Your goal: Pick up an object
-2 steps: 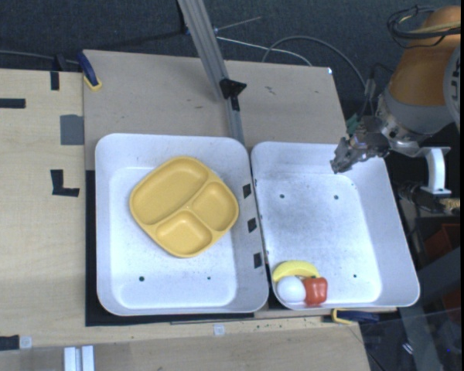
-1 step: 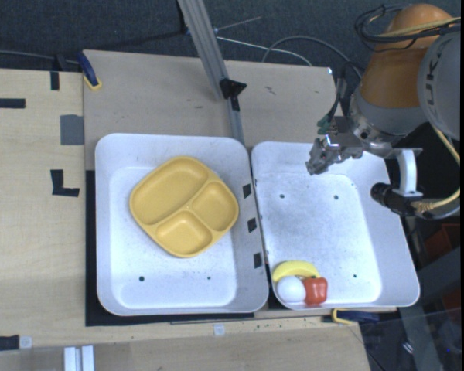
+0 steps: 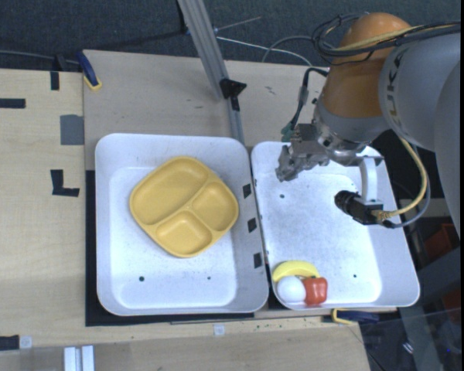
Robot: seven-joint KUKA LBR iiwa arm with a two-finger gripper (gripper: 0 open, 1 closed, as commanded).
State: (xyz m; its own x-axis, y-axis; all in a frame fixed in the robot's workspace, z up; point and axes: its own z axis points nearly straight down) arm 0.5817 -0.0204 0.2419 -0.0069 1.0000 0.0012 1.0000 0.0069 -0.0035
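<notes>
The gripper (image 3: 288,168) is hanging over the far-left part of the right bin (image 3: 325,230), close to that bin's far rim, its dark fingers pointing down and toward the left; whether they are apart or together cannot be told from this slanting view, and nothing is showing between them. The grey arm (image 3: 417,76) with its orange band (image 3: 363,60) is reaching in above it, trailing black and yellow cables.

The right bin is lying beside the left bin (image 3: 112,230), their long rims touching along the middle. Both are shallow, white and speckled with fine dark marks, and both are sitting on a pale wooden bench (image 3: 31,230) with black tape marks; beyond the bench's far edge dark carpet is showing, and a grey metal bar (image 3: 205,41) is slanting down to the bins' far rims.

In the right bin's near-left corner, well apart from the gripper, three small things are crowding together: a yellow curved piece (image 3: 294,268), a white ball (image 3: 291,289) just below it, and a red piece (image 3: 315,290) touching the ball's right side.

In the left bin a yellow divided plate (image 3: 183,205) is lying flat, open side up, with three compartments. It is a rounded rectangle, its long axis running diagonally from the bin's far-left toward the near-right.
</notes>
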